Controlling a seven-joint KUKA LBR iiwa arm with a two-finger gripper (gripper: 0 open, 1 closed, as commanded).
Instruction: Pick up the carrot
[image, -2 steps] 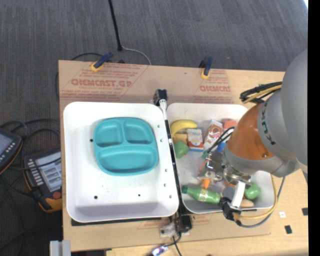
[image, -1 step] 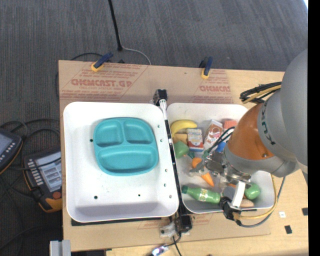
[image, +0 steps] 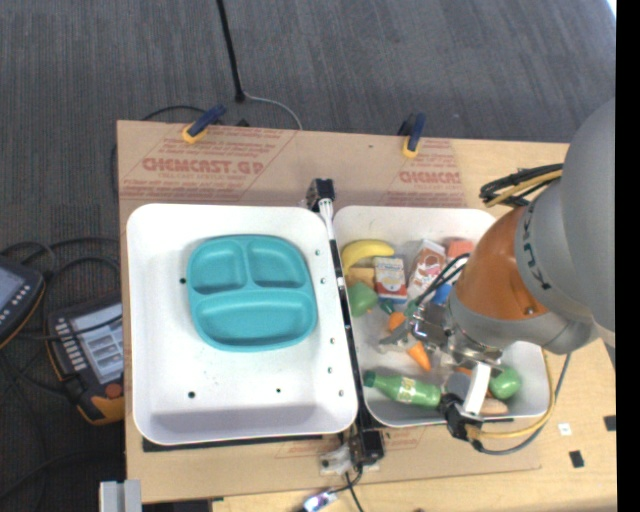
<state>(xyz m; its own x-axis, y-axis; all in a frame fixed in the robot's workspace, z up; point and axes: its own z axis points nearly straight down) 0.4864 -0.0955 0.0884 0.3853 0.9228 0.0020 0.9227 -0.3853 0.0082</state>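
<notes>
So the left bin (image: 150, 400) has a teal tray (image: 252, 292). In the right bin (image: 540, 400), the carrot (image: 418, 354) lies among toy food, touching the claw (image: 432, 338). The arm (image: 540, 270) reaches in from the right, bent low. Can't tell the claw's state.

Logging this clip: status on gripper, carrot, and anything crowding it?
Two-finger gripper low in right white bin, finger state unclear. Small orange carrot directly beneath it. Green plastic bottle close alongside.
</notes>
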